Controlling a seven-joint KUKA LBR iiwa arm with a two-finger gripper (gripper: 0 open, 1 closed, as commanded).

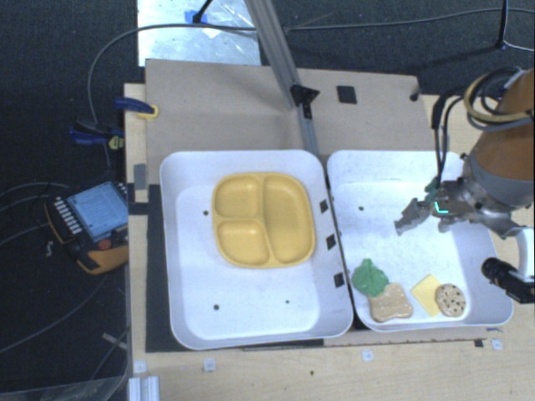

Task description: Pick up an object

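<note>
- Two shallow white bins sit side by side on the worktop (251,107).
- The left bin (188,307), well to the left of the gripper, holds a yellow plate (263,220) with three compartments; nothing lies in the plate's compartments.
- The right bin (368,182) holds four small food pieces, all gathered along its near edge, below the gripper in the view.
- The gripper (411,217) hangs over the middle of the right bin, its dark tip pointing left; nothing shows between its tips, and whether it is released or clenched cannot be told from this angle.
- A green leaf (369,276) lies below and a little left of the gripper, near but clearly apart from it.
- A piece of toast (391,304) lies just beneath the leaf, touching or overlapping it, farther below the gripper.
- A yellow cheese slice (426,292) lies below and slightly right of the gripper, just beside the toast.
- A round cookie (450,300) with dark specks lies farthest to the right of the four, touching the cheese slice.
- The arm (506,153), grey with an orange band, comes in from the right behind the gripper.
- A blue and orange handset (90,224) lies off the worktop, far to the left of the gripper.
</note>
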